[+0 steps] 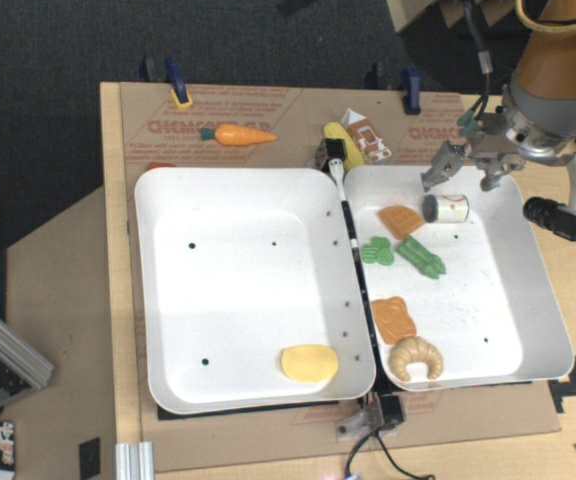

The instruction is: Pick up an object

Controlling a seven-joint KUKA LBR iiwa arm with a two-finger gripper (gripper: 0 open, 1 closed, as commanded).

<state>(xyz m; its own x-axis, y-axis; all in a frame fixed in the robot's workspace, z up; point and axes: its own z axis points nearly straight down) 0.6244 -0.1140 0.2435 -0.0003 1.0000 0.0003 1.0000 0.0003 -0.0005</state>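
- Nearest the camera in the right-hand white plastic bin [528, 298], a tan toy croissant [415, 358] and an orange waffle-like slab [394, 318] lay well clear of the small white cylindrical can [447, 208].
- A green toy vegetable [420, 258] and an orange chip [401, 220] lay just beside that can; a sloppy descent risked snagging them.
- The hand [467, 173] hovered above the can, fingers spread, pinching nothing; the can lay on its side and might have rolled away.

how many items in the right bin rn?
6 in the right bin: white can beneath the gripper, orange slice beside it, two green veggies mid-bin, orange waffle piece and croissant near the front. Gripper could hide another.
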